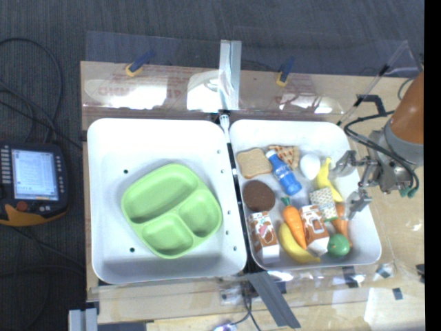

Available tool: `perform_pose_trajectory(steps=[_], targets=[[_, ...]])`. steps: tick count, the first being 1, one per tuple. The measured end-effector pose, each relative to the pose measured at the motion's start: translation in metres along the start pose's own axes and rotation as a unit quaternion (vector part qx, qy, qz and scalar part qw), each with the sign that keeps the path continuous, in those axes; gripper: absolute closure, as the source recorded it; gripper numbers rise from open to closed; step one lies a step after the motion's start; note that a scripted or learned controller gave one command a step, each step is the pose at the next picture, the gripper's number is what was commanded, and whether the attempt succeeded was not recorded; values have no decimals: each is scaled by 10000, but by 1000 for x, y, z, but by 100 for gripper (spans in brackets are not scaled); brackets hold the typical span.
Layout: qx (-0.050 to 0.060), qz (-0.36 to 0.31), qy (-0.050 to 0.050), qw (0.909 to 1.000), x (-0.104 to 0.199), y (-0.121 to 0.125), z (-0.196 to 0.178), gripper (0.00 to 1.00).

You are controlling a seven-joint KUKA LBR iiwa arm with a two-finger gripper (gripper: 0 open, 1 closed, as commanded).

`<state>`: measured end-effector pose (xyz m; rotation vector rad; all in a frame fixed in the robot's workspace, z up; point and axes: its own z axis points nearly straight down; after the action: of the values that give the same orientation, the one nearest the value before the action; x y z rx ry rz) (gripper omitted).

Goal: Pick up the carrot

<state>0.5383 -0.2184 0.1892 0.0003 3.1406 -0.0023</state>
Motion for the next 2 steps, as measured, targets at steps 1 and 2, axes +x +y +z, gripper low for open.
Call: perform_pose_trajectory(steps=[1,2], targets=[[-14,828,15,9966,34,51,73,0],[2,833,4,9965,33,50,62,100]])
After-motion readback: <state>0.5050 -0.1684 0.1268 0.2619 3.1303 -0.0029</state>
